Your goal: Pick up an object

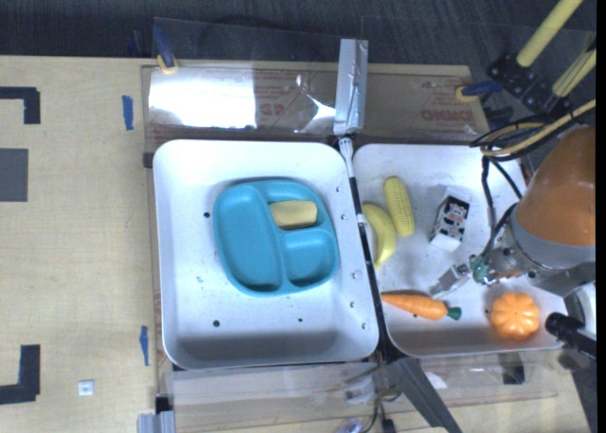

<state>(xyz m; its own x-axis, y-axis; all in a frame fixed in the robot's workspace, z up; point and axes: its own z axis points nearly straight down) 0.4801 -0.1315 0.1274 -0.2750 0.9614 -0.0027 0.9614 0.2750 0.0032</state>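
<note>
Risking a slip: nudging the smooth, tapered orange plastic carrot, lying near the front wall of the right shallow white bin, and rolling it away instead of pinching it. Reaching in from the right and bending down, with the two-finger gripper hanging just above the carrot's green end, beside the small orange toy pumpkin; open or closed, not telling from here.

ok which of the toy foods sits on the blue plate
The pale yellow piece, in an upper compartment of the blue divided plate in the left bin. The corn, banana, carrot and pumpkin lie in the right bin.
</note>
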